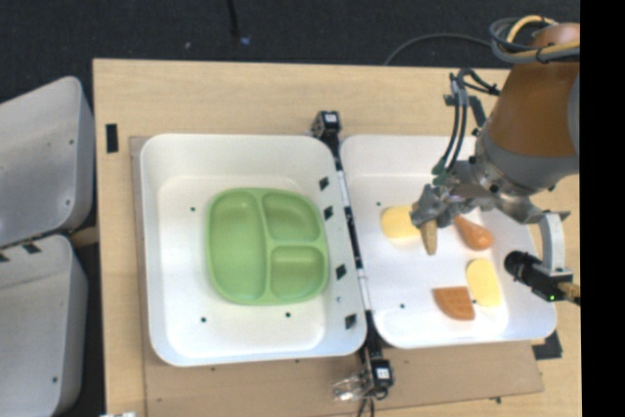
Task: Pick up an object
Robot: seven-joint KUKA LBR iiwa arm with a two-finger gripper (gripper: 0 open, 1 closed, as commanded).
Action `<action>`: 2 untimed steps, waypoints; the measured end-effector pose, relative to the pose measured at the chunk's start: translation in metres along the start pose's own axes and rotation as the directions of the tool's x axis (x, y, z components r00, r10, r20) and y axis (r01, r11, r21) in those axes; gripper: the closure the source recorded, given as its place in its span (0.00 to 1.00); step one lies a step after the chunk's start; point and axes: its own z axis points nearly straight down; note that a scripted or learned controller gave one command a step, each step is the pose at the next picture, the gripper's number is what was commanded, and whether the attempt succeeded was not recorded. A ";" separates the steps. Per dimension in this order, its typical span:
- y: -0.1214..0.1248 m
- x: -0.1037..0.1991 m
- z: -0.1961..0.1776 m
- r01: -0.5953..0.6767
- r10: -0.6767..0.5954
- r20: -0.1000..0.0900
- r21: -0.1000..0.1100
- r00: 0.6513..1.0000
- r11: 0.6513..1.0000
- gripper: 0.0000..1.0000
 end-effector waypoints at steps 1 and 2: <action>0.020 0.044 0.002 0.000 0.000 -0.001 0.000 1.000 1.000 1.00; 0.031 0.098 -0.005 0.002 -0.002 -0.002 0.001 1.000 1.000 1.00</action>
